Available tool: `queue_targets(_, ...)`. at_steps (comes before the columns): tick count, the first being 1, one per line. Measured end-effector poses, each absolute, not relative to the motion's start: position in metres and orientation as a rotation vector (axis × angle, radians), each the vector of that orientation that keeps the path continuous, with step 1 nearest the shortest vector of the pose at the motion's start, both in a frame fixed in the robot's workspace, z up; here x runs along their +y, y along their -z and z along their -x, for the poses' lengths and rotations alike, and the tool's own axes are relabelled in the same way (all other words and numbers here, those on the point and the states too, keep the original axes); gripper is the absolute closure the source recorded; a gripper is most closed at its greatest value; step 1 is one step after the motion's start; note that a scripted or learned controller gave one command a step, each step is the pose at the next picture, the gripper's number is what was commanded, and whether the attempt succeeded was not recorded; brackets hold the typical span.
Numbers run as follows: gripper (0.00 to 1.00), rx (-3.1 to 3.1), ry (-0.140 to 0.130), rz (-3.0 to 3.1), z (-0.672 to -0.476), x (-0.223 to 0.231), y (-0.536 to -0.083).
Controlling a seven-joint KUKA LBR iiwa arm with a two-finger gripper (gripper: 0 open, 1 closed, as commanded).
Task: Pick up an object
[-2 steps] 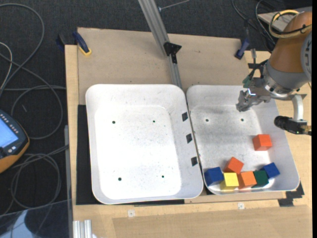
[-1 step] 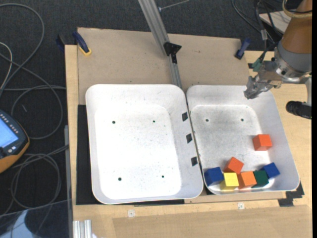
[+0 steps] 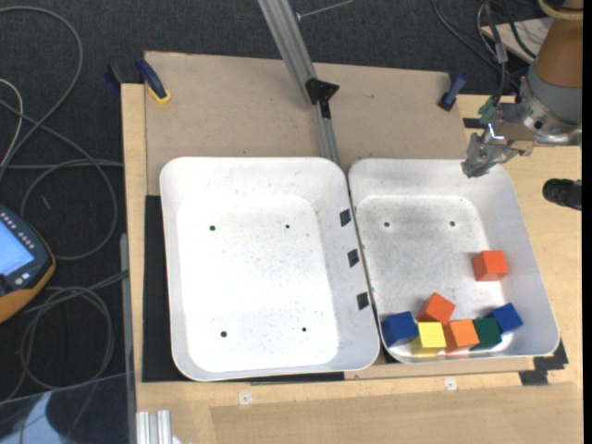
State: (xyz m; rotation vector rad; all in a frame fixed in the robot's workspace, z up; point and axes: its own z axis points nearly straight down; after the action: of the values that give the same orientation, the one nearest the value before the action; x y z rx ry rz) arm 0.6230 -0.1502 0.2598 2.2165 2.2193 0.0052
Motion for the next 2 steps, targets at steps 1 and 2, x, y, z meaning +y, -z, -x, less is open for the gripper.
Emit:
queue_targets(1,1.00,2.231,-0.002,-2.217,-0.611,-0.096,-0.268)
queue_targets(2,1.00,2.232,0.000,-2.217,-0.610,-0.038,-0.256)
